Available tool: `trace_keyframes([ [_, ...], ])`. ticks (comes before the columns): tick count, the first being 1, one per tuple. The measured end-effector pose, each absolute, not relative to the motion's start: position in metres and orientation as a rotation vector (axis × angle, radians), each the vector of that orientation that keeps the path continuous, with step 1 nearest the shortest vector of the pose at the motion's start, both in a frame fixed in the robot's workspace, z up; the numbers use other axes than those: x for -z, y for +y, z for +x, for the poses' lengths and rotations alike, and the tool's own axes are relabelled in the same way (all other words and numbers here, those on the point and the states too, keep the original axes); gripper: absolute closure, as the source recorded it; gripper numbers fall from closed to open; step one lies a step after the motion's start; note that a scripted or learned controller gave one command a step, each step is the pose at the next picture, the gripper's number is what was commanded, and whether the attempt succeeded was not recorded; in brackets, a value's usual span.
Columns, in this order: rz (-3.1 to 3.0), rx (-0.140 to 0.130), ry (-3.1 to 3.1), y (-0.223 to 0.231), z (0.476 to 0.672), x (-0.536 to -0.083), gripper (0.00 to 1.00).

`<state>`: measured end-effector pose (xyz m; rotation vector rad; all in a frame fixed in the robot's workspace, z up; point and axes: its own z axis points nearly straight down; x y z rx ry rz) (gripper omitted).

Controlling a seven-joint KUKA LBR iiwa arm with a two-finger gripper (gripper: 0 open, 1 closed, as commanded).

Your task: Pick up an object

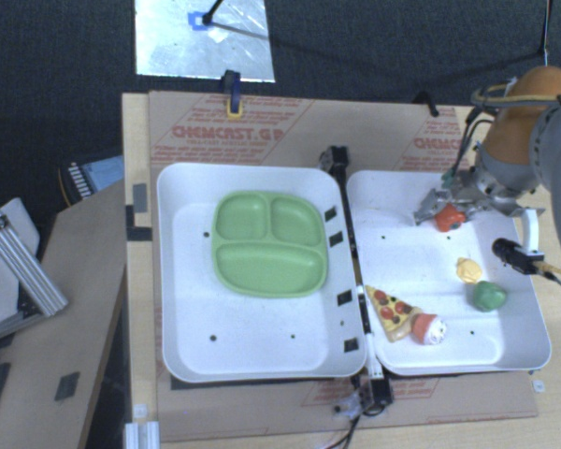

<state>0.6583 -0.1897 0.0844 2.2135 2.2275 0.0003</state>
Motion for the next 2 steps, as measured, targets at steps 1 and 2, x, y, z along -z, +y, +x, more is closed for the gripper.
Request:
trace_keyframes([
  [1,2.208,-0.003,2.227,-0.19,0.66,-0.096,1.0],
  [2,2.21,-0.008,2.222,-0.182,0.66,-0.158,1.0],
])
